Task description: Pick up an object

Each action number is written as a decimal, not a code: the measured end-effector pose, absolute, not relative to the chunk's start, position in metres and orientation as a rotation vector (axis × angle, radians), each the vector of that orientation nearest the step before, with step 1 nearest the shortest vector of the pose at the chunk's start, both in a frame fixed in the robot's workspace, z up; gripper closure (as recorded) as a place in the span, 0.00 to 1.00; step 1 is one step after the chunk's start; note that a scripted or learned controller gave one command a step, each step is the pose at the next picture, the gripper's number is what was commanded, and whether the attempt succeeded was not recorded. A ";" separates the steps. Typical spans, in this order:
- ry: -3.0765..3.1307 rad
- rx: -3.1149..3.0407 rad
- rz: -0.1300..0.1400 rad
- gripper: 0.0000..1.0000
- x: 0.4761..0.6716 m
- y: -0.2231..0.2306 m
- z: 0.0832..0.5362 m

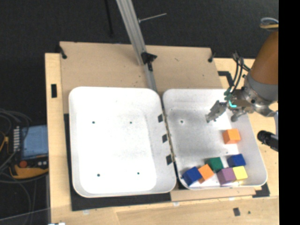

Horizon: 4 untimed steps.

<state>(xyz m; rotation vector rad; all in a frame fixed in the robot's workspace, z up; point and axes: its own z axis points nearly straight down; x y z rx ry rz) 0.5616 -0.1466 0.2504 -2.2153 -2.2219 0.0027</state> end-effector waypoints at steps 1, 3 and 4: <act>-2.224 -2.220 -0.002 0.00 0.562 -0.147 0.253; -2.218 -2.222 0.007 0.00 0.561 -0.146 0.155; -2.218 -2.224 0.006 0.00 0.560 -0.148 0.103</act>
